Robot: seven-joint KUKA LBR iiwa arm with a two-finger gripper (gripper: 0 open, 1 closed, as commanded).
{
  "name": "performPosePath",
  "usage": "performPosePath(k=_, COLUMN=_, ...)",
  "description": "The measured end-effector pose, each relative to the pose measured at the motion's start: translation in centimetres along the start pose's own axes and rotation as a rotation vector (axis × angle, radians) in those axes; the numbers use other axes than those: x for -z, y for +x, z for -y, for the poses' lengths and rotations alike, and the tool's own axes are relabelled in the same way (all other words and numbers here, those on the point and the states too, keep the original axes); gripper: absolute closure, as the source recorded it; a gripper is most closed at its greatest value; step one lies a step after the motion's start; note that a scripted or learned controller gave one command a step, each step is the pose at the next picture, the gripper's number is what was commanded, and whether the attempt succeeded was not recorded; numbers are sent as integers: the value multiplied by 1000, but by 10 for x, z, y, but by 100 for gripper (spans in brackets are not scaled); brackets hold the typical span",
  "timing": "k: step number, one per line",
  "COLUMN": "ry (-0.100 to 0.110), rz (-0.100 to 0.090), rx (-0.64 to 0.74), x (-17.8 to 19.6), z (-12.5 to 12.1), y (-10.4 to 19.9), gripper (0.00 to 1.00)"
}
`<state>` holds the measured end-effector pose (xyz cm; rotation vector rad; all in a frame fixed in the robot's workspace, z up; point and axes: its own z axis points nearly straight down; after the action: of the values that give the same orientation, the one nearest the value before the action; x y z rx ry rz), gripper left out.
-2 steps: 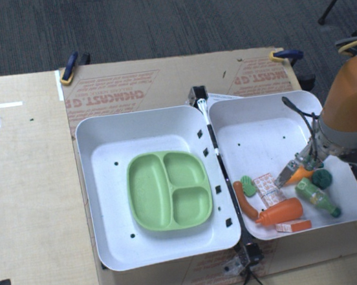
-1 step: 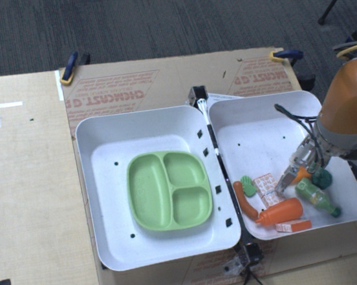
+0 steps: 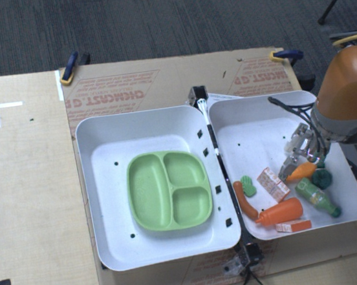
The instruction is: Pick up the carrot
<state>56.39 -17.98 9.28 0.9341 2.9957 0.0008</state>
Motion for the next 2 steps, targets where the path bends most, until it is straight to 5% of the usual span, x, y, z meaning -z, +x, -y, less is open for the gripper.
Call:
performPosePath(k=1, ry=1, rz=-2, rx=-126, x=0, z=21, y=1, gripper=0)
performPosePath(k=2, ry=-1, rz=1, rx=244, x=0, z=20, y=-22, gripper=0)
